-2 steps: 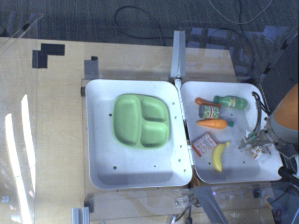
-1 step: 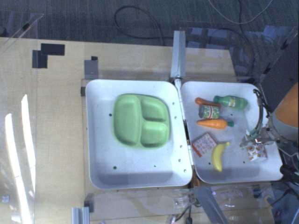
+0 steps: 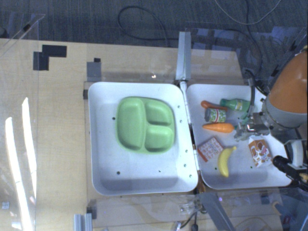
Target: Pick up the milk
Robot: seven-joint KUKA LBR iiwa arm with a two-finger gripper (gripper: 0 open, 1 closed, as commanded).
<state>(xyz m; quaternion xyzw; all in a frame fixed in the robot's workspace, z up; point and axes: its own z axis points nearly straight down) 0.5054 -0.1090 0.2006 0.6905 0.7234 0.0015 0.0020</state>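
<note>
Your target, as best you can judge it, is the small white printed carton [image 3: 260, 152] lying flat near the right edge of the right bin [image 3: 240, 181]. That is the milk, though its print is too small to read. The end effector [image 3: 248, 127] sits up and to the left of it, closer to the carrot [image 3: 218, 127] and the green bottle [image 3: 234, 104] than to the carton. How wide it stands cannot be told from this view. Nothing shows in its grip. The main risk is coming down where it hangs now and closing on the carrot or on bare bin floor. A flat carton also offers little edge to pinch, so it could slide toward the bin wall. The pink packet [image 3: 210, 148] beside the banana [image 3: 224, 160] could be mistaken for the target.
</note>
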